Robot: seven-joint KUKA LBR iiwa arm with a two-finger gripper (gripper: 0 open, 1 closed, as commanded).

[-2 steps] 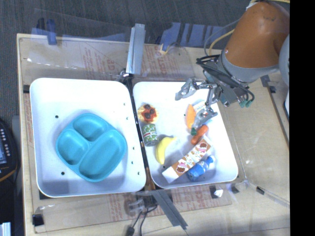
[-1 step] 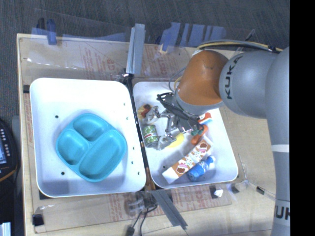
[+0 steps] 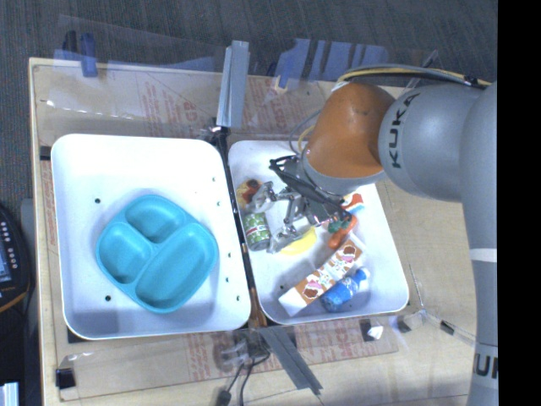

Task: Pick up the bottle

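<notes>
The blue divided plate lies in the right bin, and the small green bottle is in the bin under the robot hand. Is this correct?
Not quite. The camera view shows the blue divided plate in the left bin. The small green bottle is indeed in the bin under the hand.

Single fixed camera above bench (image 3: 127, 91), angled down (arm (image 3: 439, 142) enters right), both bins framed.
</notes>
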